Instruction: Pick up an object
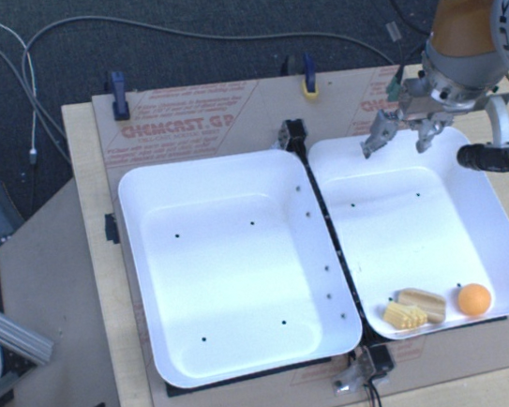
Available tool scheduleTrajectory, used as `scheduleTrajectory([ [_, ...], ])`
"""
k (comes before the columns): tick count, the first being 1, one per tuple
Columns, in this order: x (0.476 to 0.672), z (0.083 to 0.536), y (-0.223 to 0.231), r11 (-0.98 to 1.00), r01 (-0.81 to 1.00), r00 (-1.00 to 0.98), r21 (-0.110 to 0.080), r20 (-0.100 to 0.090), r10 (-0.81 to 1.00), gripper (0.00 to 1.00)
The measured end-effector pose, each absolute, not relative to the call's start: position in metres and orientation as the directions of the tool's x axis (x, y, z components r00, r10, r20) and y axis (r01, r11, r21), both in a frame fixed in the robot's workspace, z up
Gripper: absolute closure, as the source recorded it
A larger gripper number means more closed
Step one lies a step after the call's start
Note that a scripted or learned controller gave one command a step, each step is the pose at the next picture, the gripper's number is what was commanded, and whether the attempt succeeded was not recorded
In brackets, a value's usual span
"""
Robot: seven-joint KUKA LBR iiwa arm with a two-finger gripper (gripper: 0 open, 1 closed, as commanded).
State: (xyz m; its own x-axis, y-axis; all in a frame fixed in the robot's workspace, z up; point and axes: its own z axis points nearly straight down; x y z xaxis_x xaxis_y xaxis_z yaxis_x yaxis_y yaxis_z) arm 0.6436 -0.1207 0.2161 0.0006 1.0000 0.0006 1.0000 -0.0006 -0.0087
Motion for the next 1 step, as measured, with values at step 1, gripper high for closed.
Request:
scheduleTrajectory([
  [1,0.6454,0.2215,-0.1205,0.0,1.0,0.0,0.001,0.0,1.0,0.0],
])
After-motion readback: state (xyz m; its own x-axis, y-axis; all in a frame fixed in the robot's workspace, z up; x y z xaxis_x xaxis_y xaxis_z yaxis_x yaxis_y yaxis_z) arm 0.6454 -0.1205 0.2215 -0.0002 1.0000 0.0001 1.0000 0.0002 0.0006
